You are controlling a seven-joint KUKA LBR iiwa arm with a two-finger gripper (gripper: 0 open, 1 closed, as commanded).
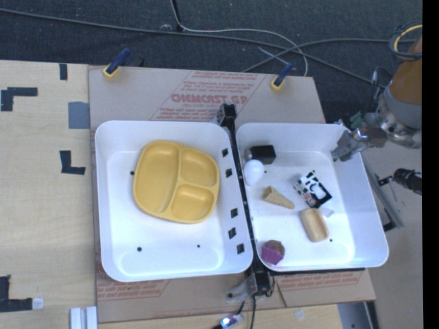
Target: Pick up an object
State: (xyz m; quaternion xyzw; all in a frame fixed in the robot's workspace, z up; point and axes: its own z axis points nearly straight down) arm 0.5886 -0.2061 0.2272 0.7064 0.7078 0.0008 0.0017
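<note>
Gripper [345, 147] beside bin [357, 184]: six objects.

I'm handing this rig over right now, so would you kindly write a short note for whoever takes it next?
Gripper: above the right bin's upper right rim, holding nothing visible.
Right bin: black block, white ball, tan wedge, black-and-white item, tan cylinder, purple piece.
Left bin: yellow divided plate.
Done: nothing picked.
Left: descend, grasp one object, lift.
</note>
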